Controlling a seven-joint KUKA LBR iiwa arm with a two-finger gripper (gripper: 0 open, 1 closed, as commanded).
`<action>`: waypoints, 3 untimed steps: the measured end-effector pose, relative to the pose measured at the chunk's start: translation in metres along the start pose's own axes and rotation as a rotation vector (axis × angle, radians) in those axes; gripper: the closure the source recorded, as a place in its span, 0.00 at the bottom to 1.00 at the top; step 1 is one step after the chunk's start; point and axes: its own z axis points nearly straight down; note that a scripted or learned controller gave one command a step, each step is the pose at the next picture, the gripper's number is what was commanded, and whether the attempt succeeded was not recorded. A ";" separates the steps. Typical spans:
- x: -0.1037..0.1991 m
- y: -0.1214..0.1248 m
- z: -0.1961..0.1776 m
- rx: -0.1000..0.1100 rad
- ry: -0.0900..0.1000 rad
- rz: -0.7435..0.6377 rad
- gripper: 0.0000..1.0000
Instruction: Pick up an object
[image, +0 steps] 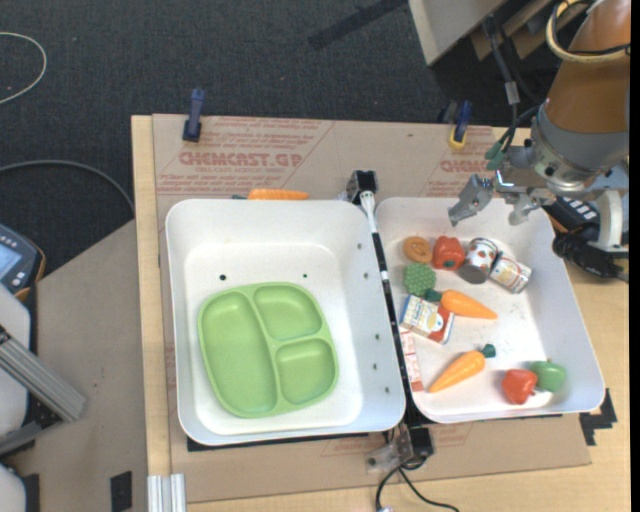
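The gripper (495, 203) hangs over the far edge of the right bin (578, 340), its two fingers spread well apart with nothing between them. The toys lie in that bin on the near side of the gripper, none touching it. Closest are a small can (483, 259) with a red and white label and a second can (510, 274) lying on its side just beside it, both a little nearer the camera than the fingertips. To the left of the cans sit a red pepper toy (447, 252) and an orange round piece (417, 247), with a green broccoli toy (419, 279) just below them. Farther from the gripper lie a carrot (467, 304), a small carton (424, 317) touching its leafy end, a second carrot (458, 370), and a red and green toy (530, 381) near the bin's front corner. The left bin (190, 330) holds a green divided plate (266, 347), well apart from the gripper.
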 end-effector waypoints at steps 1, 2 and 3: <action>0.047 -0.047 0.018 0.006 0.003 -0.003 0.00; 0.084 -0.107 -0.050 -0.004 0.002 -0.004 0.00; 0.164 -0.130 -0.056 0.002 0.003 -0.010 0.00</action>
